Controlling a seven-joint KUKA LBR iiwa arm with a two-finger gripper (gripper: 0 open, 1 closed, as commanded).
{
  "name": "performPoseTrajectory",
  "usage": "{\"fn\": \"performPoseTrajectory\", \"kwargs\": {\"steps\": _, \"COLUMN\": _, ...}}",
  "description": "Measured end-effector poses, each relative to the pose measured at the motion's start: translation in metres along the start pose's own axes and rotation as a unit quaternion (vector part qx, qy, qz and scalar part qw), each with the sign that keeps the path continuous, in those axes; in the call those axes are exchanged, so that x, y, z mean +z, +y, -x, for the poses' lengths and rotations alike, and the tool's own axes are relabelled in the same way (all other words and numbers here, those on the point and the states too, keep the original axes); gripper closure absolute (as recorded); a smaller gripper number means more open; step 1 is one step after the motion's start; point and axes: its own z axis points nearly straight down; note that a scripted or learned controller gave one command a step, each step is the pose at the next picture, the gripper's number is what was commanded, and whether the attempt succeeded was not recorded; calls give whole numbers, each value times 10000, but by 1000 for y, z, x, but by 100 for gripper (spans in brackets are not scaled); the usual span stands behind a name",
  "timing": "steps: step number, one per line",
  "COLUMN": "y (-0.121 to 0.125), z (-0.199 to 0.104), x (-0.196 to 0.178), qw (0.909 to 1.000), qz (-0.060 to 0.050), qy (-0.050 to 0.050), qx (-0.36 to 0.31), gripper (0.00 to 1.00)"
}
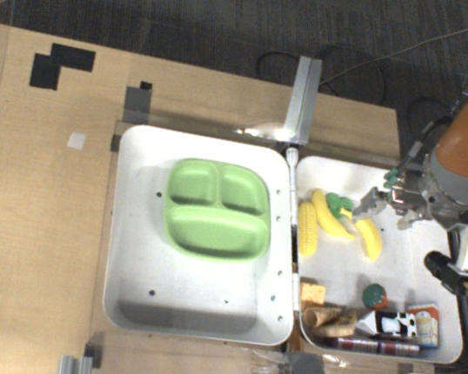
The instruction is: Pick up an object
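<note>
Fingers [370,203] spread, holding nothing. Banana [370,239] just below tips, another banana [332,215] beside, in right bin [444,193]. Likely light, stiff plastic, slick; curved, so grip mid-body across narrow width.

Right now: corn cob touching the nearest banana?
Apart. Camera view shows a thin strip of white bin floor between the corn cob and the banana.

My count across two white bins [133,210]

I see one green divided plate [216,208], two bananas [332,215], one corn cob [307,228], and a few small toys I can't separate.
</note>
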Motion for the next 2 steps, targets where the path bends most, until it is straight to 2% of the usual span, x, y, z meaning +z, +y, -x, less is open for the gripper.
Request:
{"fn": "performPoseTrajectory", "kwargs": {"steps": 1, "y": -28, "z": -51, "x": 6, "qw": 9882, "qz": -1, "qy": -1, "qx": -1534, "gripper": 0}}
{"fn": "performPoseTrajectory", "kwargs": {"steps": 2, "y": 9, "z": -5, "x": 94, "qw": 9915, "qz": 4, "qy": -3, "qx": -1302, "gripper": 0}}
